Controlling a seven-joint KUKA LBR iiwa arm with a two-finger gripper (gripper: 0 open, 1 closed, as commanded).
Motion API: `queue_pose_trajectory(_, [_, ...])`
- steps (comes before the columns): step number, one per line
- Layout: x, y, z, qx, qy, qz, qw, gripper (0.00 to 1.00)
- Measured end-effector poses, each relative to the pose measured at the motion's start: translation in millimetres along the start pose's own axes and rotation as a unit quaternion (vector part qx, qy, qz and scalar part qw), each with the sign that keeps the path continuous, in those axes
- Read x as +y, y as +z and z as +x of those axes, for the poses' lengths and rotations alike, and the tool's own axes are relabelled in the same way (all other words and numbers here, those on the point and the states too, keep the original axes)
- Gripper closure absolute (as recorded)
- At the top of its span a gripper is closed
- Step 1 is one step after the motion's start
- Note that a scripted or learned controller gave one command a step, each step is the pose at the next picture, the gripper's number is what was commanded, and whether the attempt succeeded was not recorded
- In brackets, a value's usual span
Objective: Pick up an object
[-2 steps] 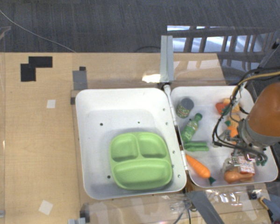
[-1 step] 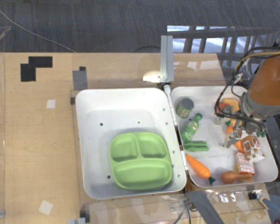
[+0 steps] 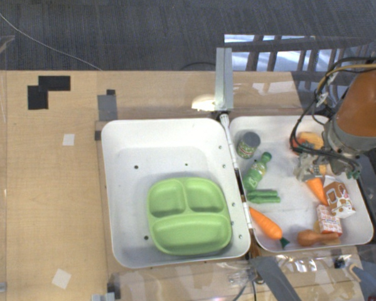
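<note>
Gripper (image 3: 314, 166) low in right bin (image 3: 281, 126), grip state impossible to tell; crowded by carrot (image 3: 316, 189) and snack packet (image 3: 337, 195) just beside. Farther left: green bottle (image 3: 257, 169), can (image 3: 247, 143), second carrot (image 3: 265, 222). Green divided plate (image 3: 188, 214) in left bin (image 3: 123, 181)

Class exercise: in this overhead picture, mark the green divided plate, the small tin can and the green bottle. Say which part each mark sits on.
green divided plate (image 3: 189, 217): camera view, on the ridge between its compartments.
tin can (image 3: 248, 143): camera view, on its grey top.
green bottle (image 3: 257, 171): camera view, on its body.
</note>
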State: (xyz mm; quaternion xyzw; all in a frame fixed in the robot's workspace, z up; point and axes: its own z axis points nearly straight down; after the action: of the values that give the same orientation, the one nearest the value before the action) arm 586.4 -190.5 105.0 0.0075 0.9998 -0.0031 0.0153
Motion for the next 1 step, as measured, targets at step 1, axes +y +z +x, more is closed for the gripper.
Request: queue_pose_trajectory(1, [83.3,-134.0,-18.8,0.004,-0.009,-0.003,0.9999,1.0])
